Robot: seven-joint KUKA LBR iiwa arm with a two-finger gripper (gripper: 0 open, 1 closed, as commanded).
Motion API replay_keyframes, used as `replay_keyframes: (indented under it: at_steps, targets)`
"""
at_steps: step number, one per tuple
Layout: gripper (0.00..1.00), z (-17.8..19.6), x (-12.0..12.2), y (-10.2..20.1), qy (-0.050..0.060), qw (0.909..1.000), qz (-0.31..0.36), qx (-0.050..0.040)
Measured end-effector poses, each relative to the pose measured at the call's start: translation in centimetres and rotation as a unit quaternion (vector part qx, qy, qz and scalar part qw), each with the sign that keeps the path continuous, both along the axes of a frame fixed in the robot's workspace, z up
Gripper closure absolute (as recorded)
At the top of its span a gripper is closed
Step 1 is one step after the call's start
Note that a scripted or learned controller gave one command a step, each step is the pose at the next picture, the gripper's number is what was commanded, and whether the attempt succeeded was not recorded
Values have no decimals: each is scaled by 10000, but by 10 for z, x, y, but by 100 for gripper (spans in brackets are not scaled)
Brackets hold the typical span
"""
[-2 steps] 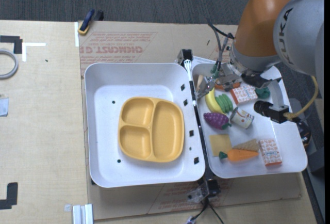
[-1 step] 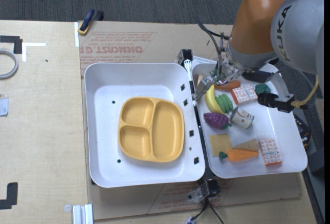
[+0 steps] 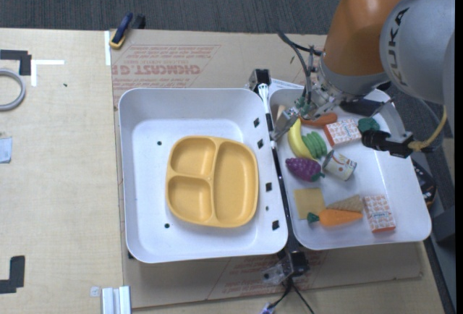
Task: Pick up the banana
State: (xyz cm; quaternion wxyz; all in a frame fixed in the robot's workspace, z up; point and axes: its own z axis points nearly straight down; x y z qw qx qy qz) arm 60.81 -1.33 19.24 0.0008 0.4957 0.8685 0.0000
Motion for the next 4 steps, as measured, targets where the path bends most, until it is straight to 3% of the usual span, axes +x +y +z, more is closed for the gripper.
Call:
replay_keyframes:
  at_steps: [1, 2, 3, 4]
  targets:
    - [0, 0, 0, 0, 0, 10000, 0, 0]
    - [0, 0, 1, 29, 5, 9945, 1048, 0]
    - [0, 0, 1, 29, 4, 9945, 1049, 0]
    - [0, 0, 22, 45, -6, 9672, 2540, -3]
